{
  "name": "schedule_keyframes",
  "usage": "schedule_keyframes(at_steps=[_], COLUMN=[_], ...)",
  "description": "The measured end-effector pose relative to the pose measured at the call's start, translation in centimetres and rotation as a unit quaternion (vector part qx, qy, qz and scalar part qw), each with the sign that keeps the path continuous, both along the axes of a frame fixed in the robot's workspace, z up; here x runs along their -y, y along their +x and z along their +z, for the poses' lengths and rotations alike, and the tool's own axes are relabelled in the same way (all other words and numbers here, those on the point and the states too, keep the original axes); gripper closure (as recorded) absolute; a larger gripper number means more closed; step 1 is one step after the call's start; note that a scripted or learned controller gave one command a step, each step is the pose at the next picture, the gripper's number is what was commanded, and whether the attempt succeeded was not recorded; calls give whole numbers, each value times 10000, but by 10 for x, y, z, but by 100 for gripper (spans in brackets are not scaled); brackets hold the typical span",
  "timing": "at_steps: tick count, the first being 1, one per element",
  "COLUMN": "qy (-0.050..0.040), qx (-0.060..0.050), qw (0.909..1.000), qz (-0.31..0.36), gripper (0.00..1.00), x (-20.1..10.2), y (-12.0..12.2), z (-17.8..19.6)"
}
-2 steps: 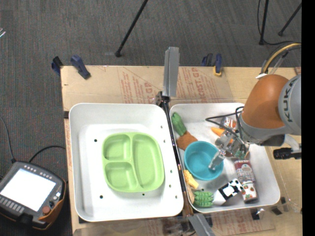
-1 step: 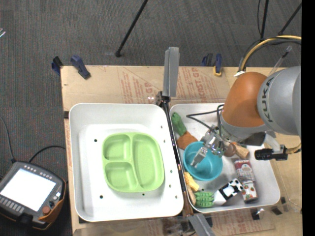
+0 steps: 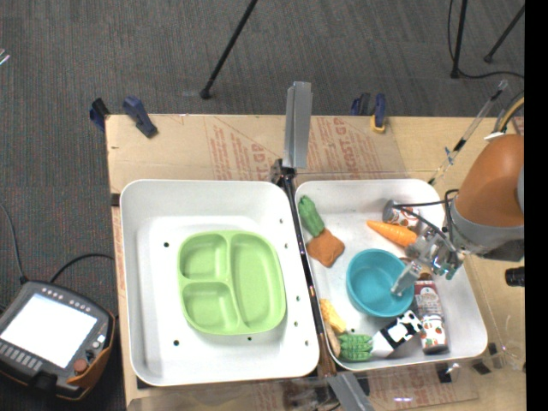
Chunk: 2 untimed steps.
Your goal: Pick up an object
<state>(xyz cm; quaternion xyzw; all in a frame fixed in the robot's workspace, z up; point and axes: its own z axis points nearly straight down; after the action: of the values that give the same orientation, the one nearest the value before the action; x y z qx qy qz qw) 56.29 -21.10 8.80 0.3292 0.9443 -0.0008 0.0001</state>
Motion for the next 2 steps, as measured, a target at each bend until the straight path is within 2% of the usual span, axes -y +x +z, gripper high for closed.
schedule_keyframes(at_steps=[1, 2], qy=[15, 15], qx=[5, -6], qw=[9981, 9946], qz=[-609, -1039], gripper=[0, 0], x=[-55, -114], y=[19, 28], z=[0, -1])
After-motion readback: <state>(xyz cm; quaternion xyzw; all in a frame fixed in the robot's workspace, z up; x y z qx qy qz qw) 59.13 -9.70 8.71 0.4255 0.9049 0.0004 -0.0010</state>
